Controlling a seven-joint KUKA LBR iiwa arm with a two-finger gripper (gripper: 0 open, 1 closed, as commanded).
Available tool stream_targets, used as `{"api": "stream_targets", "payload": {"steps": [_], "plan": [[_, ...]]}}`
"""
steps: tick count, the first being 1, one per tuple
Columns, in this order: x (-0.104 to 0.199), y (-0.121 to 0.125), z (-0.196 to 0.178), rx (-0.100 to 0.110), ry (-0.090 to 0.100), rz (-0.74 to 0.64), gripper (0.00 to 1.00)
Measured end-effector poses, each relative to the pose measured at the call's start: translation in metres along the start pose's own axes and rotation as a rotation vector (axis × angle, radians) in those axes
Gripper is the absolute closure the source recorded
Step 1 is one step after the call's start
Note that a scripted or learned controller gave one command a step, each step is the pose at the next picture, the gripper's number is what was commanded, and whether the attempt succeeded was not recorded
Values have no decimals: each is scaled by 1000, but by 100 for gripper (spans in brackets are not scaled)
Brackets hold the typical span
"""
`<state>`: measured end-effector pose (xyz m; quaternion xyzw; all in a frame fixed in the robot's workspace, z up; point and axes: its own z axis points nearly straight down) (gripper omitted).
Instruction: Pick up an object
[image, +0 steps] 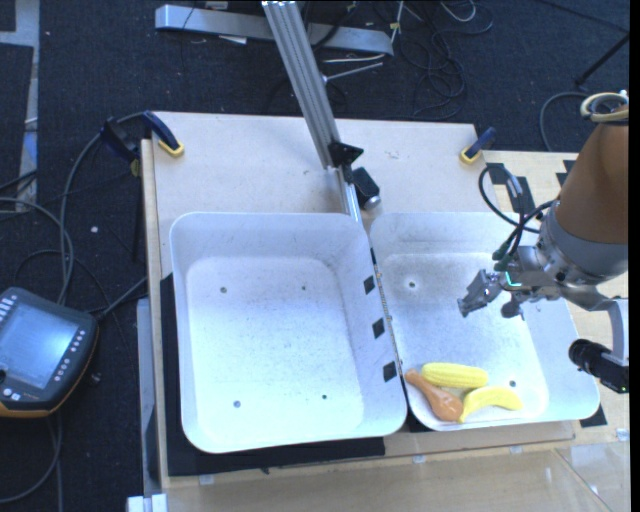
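Note:
Three toy foods lie together at the front edge of the right bin (430, 270): a yellow corn-like piece (456, 375), a yellow banana (492, 400) and an orange carrot-like piece (438, 397). My gripper (492, 300) hangs over the middle right of that bin, behind the toys and apart from them. Its two dark fingers stand open with nothing between them.
The left bin (200, 250) lies beside the right one, with a raised divider (380, 310) between them. A slanted metal pole (315, 95) with a clamp rises at the back centre. The bench edge runs close in front of the bins.

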<state>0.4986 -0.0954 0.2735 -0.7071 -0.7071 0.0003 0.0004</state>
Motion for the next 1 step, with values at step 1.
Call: {"api": "stream_targets", "payload": {"steps": [1], "plan": [[0, 0, 0, 0, 0, 0, 0]]}}
